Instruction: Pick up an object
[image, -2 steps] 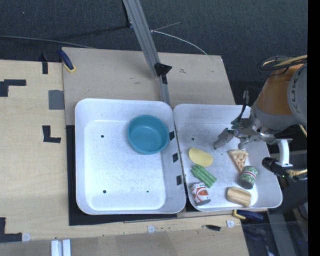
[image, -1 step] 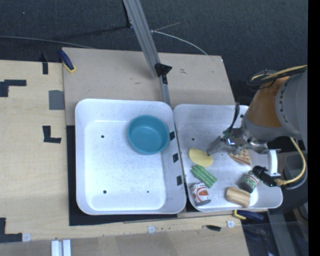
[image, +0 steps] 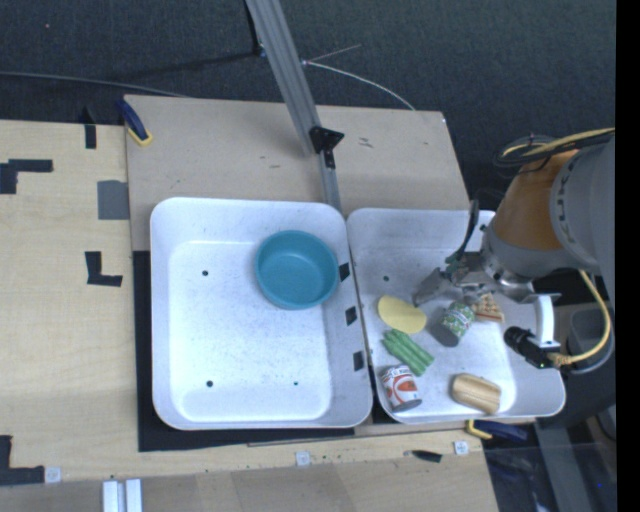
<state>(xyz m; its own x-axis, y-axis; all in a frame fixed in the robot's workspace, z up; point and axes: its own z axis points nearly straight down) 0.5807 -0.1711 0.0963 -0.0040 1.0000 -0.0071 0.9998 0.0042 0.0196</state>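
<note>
Several candidates: right bin (image: 520, 405) holds a yellow piece (image: 401, 314), green beans (image: 408, 351), red can (image: 401, 387), bread roll (image: 475, 392) and a small jar (image: 455, 321).
Claw (image: 452, 283): low over the jar; whether spread or pressed together, I cannot tell.
Handling: jar looks light, rigid, probably slippery; grip across its sides.
Surface: smooth white plastic, likely slick.
Room: crowded neighbours; left bin (image: 190, 390) has a blue bowl (image: 296, 269).

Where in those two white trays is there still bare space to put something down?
The left tray is bare below and left of the blue bowl. The right tray is bare at its top left; its lower part is crowded: yellow piece, green beans, can, bread roll.
</note>
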